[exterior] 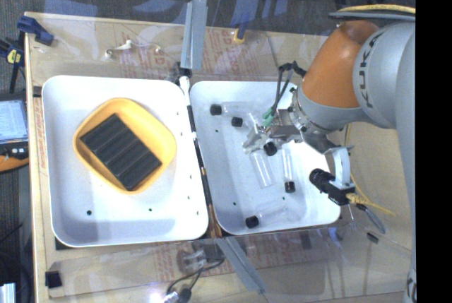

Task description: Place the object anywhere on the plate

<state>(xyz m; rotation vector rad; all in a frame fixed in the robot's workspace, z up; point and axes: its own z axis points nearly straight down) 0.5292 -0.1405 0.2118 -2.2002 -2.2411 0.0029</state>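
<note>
**Desk:** What are you seeing on the camera view?

**Operator:** I'm looking down on the two shallow white bins sitting side by side on the tan bench [106,47]. In the left white bin [56,210], a rounded yellow plate [164,143] is lying near the middle. A dark ribbed rectangular slab [120,151] is resting on that plate, turned at a slant, with its corners reaching almost to the yellow rim.

**Desk:** And the arm?

**Operator:** The grey arm with the orange band [335,75] is reaching in from the right and hanging over the right white bin [212,181]. I'm placing the gripper [263,133] above the far-middle part of that bin, well apart from the plate. I'm not able to tell whether it is open or closed, because the wrist and the cabling are crowding it. I'm seeing nothing clearly held in it.

**Desk:** Anything lying under it?

**Operator:** Two clear tubes [261,171] are lying side by side on the bin floor just near of the gripper. Small black caps [215,109] are sitting scattered around them: two at the far left, one at the near edge and one on the right. A grey metal bar [192,33] is lying on the bench beyond the gap between the bins.
</note>
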